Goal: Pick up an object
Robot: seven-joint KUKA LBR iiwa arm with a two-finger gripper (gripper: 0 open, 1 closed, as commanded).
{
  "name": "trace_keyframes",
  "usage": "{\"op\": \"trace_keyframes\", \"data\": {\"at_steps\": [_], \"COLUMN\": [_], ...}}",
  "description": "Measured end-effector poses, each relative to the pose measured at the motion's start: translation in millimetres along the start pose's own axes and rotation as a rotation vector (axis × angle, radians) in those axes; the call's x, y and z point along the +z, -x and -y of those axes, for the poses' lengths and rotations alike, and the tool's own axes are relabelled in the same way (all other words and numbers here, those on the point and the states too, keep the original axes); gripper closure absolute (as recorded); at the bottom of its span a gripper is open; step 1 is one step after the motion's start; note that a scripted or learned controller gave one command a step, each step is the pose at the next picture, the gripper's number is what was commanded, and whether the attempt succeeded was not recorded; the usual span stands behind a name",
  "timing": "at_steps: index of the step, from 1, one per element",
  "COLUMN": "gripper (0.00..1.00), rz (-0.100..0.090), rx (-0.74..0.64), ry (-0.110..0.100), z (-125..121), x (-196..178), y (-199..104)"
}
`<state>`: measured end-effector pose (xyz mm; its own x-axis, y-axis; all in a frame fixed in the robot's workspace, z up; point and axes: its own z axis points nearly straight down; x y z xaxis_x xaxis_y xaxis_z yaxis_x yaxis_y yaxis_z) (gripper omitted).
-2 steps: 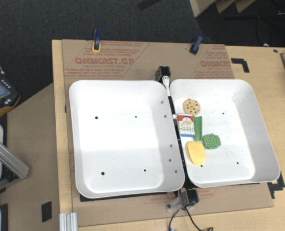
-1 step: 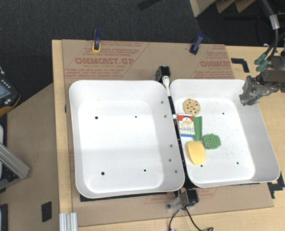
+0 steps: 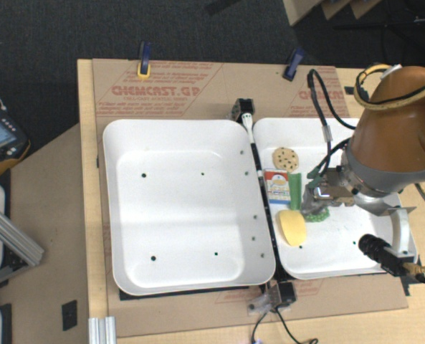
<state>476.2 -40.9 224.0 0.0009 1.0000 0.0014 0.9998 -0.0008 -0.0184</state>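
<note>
In the right bin [image 3: 327,260] lie a round cookie [image 3: 286,158], a small red-and-white carton [image 3: 277,185], a green strip-like item [image 3: 296,190] and a pale yellow rounded piece [image 3: 293,228]. My gripper [image 3: 317,201] reaches in from the right and hangs low over a green object [image 3: 319,213], just right of the green strip and above the yellow piece. The arm's orange band [image 3: 395,131] hides the bin's right part.
The left bin [image 3: 180,206] sits beside the right one, a black divider rail [image 3: 259,185] between them. Both rest on a cardboard sheet [image 3: 162,84] held by clamps. A black cable [image 3: 327,113] loops over the right bin's far side.
</note>
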Motion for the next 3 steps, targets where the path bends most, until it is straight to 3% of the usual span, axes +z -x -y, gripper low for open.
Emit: {"op": "trace_keyframes", "data": {"at_steps": [1,2,3], "gripper": [1.00,1.00,1.00], "rz": [0.007,0.000,0.000], "rx": [0.009,-0.010,-0.009], "ry": [0.022,0.030,0.021], "z": [-2.1,-3.0,-1.4], "x": [-25.3,-115.1,-115.6], "y": [93.8,15.1,-48.7]}}
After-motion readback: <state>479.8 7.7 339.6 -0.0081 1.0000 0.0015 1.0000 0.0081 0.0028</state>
